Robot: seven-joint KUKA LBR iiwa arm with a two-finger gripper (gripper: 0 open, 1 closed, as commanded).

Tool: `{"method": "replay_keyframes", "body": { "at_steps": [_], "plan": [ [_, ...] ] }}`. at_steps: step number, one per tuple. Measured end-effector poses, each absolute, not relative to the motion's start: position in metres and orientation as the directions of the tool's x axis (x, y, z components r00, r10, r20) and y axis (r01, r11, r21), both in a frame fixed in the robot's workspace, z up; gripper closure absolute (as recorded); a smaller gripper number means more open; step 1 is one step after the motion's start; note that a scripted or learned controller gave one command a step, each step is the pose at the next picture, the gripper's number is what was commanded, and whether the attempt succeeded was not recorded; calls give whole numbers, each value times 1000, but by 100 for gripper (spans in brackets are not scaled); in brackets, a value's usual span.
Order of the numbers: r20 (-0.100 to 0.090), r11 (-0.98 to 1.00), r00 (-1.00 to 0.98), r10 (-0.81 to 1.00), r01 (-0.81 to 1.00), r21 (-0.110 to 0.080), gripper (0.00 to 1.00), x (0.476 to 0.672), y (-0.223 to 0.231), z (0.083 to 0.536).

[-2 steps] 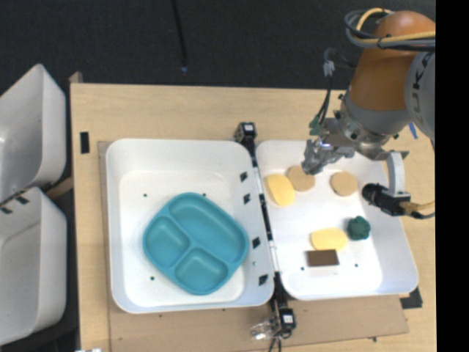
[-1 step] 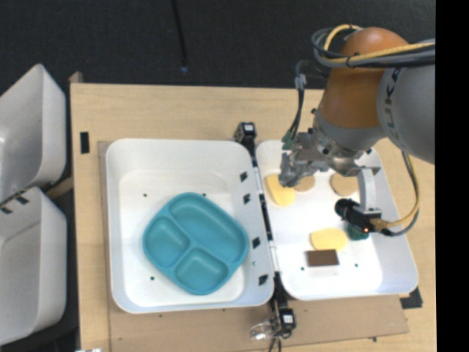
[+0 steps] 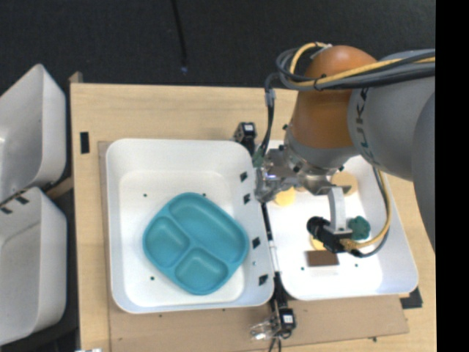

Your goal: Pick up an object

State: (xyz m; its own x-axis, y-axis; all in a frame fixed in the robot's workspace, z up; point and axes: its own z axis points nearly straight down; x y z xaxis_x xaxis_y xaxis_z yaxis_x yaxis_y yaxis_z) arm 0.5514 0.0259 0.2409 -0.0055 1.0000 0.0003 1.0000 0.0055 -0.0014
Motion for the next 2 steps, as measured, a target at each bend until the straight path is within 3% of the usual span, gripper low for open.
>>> {"method": "replay_keyframes", "body": {
  "at_steps": [1, 2],
  "plan": [
    [1, 6, -6, 1000, 1000, -1, 100, 535, 74, 231],
    [1, 0, 0, 1000, 1000, 1, 0, 536, 71, 232]
  ]
}}
